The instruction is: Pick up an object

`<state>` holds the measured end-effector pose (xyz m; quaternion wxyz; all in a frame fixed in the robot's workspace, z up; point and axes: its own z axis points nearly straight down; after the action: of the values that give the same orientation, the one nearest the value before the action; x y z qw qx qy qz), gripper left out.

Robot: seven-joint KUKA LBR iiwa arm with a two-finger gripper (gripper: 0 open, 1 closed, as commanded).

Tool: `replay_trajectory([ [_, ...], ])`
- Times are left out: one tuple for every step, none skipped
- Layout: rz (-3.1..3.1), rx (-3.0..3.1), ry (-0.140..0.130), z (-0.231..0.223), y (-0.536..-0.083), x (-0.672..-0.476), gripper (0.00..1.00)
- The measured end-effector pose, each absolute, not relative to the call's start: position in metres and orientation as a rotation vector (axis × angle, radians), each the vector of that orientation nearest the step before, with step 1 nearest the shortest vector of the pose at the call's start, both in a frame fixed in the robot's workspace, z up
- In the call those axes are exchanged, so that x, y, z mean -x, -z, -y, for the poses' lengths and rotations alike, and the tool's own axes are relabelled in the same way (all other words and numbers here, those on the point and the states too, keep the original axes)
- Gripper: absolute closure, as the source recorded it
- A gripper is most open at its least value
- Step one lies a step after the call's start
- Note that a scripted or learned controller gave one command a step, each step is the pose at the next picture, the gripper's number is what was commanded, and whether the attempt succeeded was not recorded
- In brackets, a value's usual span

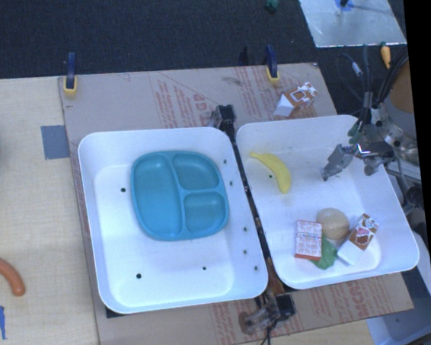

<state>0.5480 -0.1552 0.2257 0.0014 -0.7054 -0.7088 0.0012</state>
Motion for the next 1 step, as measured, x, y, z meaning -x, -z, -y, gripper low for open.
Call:
replay_trajectory([
  [2.226,2.212,-0.006,0.1152,-0.1819,-0.5243,0.00],
])
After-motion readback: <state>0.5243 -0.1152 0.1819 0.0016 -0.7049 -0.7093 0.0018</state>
